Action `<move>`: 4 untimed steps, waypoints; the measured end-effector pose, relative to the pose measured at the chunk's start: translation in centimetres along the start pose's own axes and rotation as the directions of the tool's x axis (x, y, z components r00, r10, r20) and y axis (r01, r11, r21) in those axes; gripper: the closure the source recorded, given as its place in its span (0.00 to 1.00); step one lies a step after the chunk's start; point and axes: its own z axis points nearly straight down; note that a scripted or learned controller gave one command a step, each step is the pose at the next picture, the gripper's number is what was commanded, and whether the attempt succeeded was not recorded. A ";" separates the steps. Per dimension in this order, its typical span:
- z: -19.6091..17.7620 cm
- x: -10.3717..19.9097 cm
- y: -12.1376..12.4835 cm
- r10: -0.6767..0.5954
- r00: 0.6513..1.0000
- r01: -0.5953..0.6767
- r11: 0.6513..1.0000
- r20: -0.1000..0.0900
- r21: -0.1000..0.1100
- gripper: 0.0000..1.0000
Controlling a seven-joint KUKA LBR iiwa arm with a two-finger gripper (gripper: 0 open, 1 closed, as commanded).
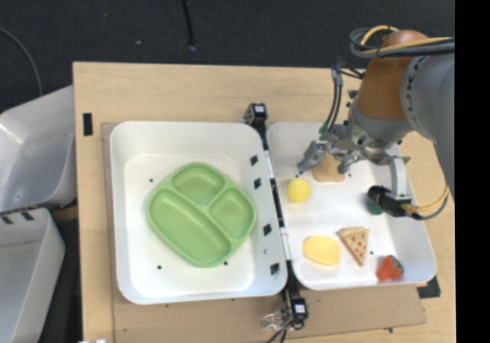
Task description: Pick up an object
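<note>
While the grey arm (406, 96) reaches in from the right, its gripper (331, 161) hangs over the far part of the right bin (409, 238), fingers spread apart, one to each side. Between and just beneath them lies a tan lump (329, 174), close to the bin's back wall. From where I stand I cannot tell whether the fingers touch it, and they are not closed on it.

Just beside the lump, toward the bins' shared wall, sits a yellow ball (298, 191), close to the nearer finger. Well apart, along the front of that bin, lie a yellow rounded piece (321, 250), a pizza slice (354, 244) just beside it, and a red strawberry (390, 268) in the front corner.

That makes five things in the right bin, one of each. The left bin (126, 181) holds a single green plate (200, 213) with three compartments. Two white bins in all, side by side on the wooden bench (191, 93).
</note>
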 end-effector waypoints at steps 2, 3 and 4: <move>3.7 -0.3 0.2 0.006 1.000 -0.006 1.000 0.002 -0.009 1.00; -1.5 0.6 0.4 -0.004 1.000 0.004 1.000 0.000 -0.009 1.00; -7.9 0.9 0.9 -0.004 1.000 0.004 1.000 0.001 -0.012 1.00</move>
